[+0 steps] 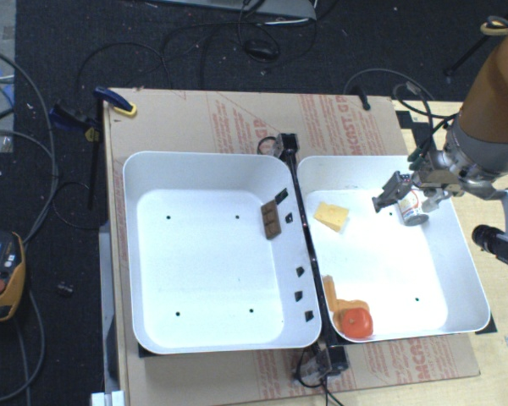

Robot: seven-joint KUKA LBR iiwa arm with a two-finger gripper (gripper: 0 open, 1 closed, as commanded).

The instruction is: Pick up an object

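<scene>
Cardboard bench with faint red lettering, gripper over right bin, holding small can

The arm enters as a thick, rounded orange band that fills the upper right corner, smooth and unmarked. Below it sits a grey wrist section — paler along its lower rim, like a metal flange. From there the build turns smaller and busier: a silver-grey gripper with dark, angular fingers. A black cable loops beside the wrist, and a black knob-like part juts out lower down.
</scene>
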